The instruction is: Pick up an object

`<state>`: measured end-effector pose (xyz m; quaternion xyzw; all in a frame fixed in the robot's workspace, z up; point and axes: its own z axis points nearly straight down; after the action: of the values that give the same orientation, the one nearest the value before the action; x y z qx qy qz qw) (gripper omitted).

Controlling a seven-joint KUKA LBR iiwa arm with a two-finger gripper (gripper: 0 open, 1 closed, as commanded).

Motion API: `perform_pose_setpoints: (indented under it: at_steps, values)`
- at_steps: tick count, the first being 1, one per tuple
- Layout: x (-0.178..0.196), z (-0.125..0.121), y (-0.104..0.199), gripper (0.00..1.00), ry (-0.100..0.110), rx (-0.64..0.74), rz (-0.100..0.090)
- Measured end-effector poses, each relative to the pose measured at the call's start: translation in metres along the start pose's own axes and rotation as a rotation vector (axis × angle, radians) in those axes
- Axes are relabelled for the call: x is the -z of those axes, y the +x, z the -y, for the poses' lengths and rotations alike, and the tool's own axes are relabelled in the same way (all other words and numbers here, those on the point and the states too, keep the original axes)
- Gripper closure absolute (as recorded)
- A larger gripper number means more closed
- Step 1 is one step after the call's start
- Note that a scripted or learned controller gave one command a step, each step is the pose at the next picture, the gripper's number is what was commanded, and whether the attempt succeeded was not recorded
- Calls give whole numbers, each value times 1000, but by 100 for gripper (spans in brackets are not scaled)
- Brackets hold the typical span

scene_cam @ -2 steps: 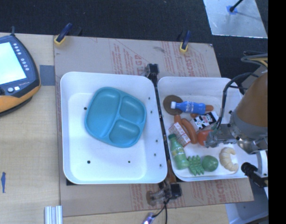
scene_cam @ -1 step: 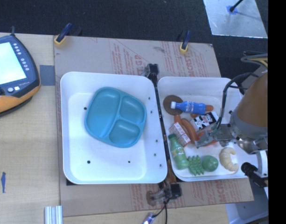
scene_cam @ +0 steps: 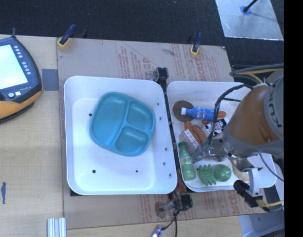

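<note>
Camera view: you see arm (scene_cam: 255, 120) reaching in from right, low over right bin (scene_cam: 191, 89). End effector (scene_cam: 213, 149) sits among clutter; you cannot tell its state. Beside it lie blue-capped bottle (scene_cam: 199, 113), brown disc (scene_cam: 182, 109), green bottle (scene_cam: 186, 163), green spiky toy (scene_cam: 207, 175), green ball (scene_cam: 222, 172). Left bin (scene_cam: 77, 132) holds blue divided plate (scene_cam: 122, 124), tilted diagonally. Your tablet (scene_cam: 10, 80) rests on table (scene_cam: 27, 181), far left.

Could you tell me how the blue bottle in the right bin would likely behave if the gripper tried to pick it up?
The blue bottle lies on its side, so it would probably roll if nudged. It looks like smooth plastic, likely light and somewhat slippery. It rests against a brown disc, which may shift too.
</note>
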<state>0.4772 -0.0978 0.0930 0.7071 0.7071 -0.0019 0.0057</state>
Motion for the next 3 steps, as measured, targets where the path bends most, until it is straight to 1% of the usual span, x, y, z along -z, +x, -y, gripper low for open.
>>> perform_pose_setpoints:
  at_steps: [1, 2, 3]
  values:
    - [-2, -80, -3, 0, 8, 3, -12]
    - [10, -81, -4, 100, 9, 6, -13]
    - [175, -67, 29, 100, 6, 5, -11]
